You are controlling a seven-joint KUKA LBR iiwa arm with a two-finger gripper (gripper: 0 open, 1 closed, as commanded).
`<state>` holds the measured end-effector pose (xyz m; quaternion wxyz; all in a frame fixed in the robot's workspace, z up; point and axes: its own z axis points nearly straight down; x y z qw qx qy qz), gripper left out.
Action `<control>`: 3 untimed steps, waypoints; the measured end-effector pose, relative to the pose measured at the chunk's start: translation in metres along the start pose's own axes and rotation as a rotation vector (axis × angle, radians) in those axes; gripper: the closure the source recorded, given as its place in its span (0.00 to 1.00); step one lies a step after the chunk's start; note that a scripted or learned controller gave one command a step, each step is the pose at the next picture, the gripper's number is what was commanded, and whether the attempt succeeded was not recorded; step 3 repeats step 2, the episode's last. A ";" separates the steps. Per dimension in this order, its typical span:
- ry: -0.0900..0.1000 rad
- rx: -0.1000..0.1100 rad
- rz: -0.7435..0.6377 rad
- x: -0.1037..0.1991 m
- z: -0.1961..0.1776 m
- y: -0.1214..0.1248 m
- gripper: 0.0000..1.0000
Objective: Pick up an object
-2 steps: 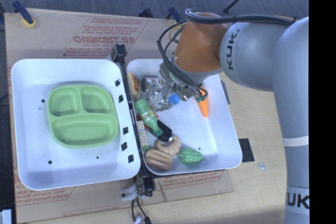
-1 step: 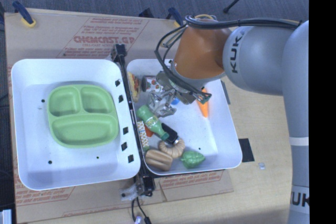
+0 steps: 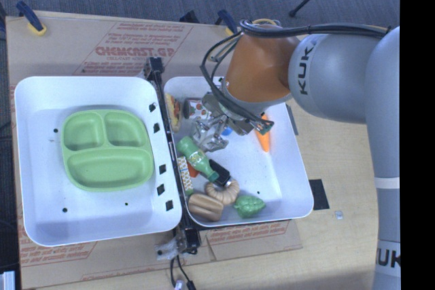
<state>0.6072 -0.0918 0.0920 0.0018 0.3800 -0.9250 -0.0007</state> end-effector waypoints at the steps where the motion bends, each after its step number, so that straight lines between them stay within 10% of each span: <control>1: 0.000 0.000 0.000 0.000 0.000 0.000 0.00; 3: 0.000 0.000 0.000 0.000 0.000 0.000 0.00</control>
